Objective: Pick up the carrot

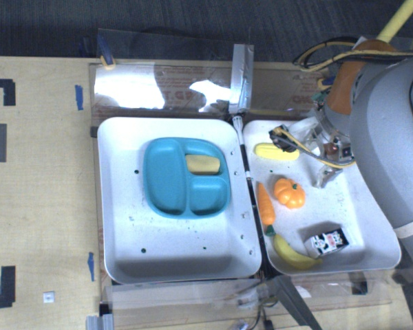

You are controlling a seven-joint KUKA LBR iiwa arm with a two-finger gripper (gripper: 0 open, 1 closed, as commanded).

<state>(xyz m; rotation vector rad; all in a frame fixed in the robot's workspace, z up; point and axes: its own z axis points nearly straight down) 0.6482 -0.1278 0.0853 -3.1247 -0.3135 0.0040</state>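
The carrot (265,205) is a slim orange piece lying lengthwise along the left wall of the right bin (372,218), its green end pointing toward the front. My gripper (325,176) hangs over the upper middle of that bin, to the right of and slightly behind the carrot, apart from it. A small orange pumpkin (290,193) sits between the gripper and the carrot. Nothing shows in the gripper.
A yellow item (275,151) lies at the back of the right bin, a banana (292,253) and a small black-and-white box (328,240) at its front. The left bin (124,218) holds a blue divided plate (168,181) with a yellow block (203,164).
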